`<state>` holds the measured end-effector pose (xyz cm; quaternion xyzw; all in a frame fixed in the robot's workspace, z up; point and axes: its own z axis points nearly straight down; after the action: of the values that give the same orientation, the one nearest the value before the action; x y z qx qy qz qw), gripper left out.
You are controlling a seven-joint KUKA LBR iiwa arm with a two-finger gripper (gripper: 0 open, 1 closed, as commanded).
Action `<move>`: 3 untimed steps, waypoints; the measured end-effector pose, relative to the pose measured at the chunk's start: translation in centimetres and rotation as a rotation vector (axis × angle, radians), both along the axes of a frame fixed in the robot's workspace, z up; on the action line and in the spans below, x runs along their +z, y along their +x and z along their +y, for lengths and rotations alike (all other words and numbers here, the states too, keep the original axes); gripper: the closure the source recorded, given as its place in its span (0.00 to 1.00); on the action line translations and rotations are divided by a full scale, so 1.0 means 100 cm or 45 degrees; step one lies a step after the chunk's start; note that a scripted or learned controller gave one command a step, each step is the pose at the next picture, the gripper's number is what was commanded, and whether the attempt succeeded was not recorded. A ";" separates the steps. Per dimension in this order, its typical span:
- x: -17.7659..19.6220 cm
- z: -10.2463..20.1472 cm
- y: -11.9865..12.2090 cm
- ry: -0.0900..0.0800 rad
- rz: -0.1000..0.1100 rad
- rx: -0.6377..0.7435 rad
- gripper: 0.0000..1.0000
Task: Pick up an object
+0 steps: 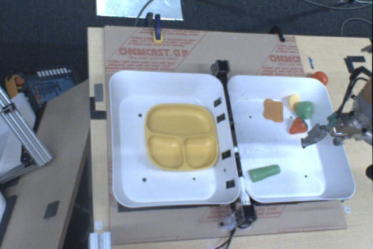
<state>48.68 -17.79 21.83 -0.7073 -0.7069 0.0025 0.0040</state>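
Note:
In the right bin (326, 183) lie several small objects: an orange block (273, 109), a yellow piece (294, 100), a green round piece (303, 108), a small red piece (298, 126) and a green cylinder (264, 172) near the front. My gripper (317, 134) reaches in from the right, low over the right side of that bin. It hangs just right of and slightly below the red piece. Nothing is visibly held in it.
The left bin (125, 125) holds a yellow divided plate (180, 136). A red-orange ball (319, 77) sits at the right bin's far right corner, by the rim. Black clips line the divider (228, 131) between the bins.

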 end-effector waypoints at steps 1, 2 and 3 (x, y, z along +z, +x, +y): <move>0.005 0.000 0.003 -0.003 -0.013 0.005 0.00; -0.040 0.004 0.010 -0.002 -0.011 0.003 0.00; -0.088 0.006 0.020 -0.002 -0.010 0.003 0.00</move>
<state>50.64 -17.21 13.03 -0.7066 -0.7076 0.0003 0.0010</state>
